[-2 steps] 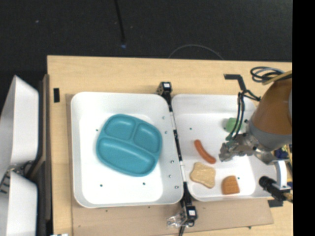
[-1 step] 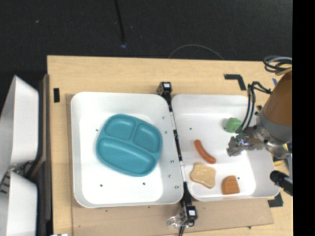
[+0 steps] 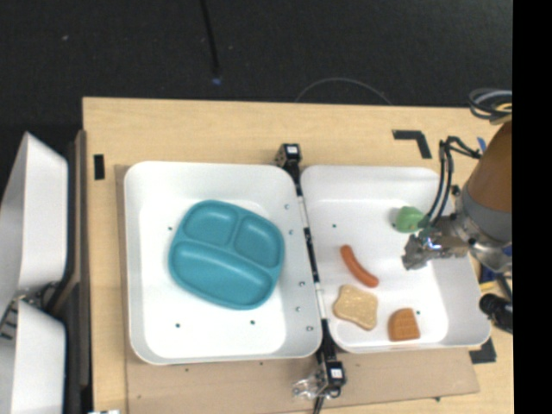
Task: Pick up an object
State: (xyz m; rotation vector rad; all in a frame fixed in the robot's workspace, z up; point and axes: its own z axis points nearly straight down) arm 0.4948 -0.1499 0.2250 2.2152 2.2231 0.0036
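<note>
In the right bin [image 3: 379,188], fingers [image 3: 420,253] beside green object [image 3: 406,220].

Even, bright overhead light falls on the table [image 3: 216,128] and the two white bins [image 3: 155,317], which look slightly washed out with little surface detail. Shadows are faint and soft. The upper part of the frame is dark, nearly black. The whole picture is low in resolution and mildly soft.
</note>
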